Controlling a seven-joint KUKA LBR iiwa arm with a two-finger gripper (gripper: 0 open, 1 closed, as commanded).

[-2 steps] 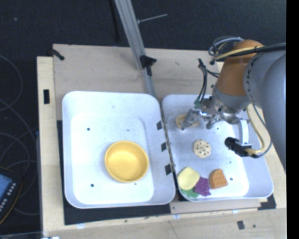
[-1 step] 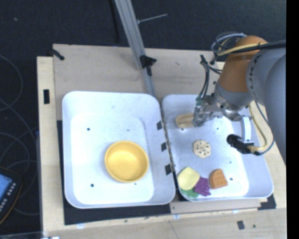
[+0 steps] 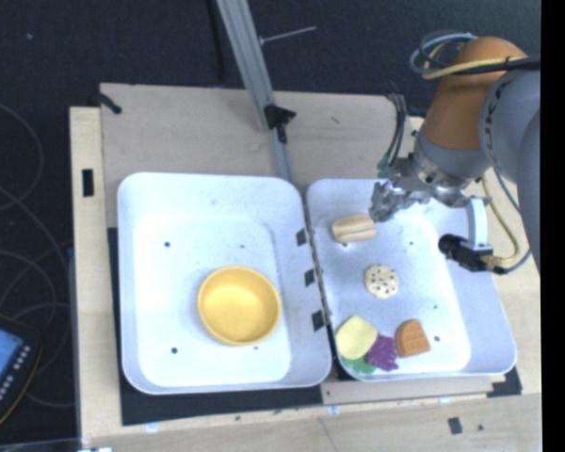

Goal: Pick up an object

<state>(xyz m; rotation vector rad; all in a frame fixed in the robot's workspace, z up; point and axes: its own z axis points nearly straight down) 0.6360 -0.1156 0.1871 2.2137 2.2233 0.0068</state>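
The right bin holds a tan bread-like block near its far left corner, a round spotted cookie in the middle, and a yellow piece, a purple piece and an orange-brown piece by the near edge. My gripper hangs over the bin's far side, just right of and above the tan block. Nothing shows between its fingers.
A yellow bowl sits in the left bin. A slanted metal rail runs down to the divide between the bins. Black cables and a connector trail off the arm over the right bin's far right.
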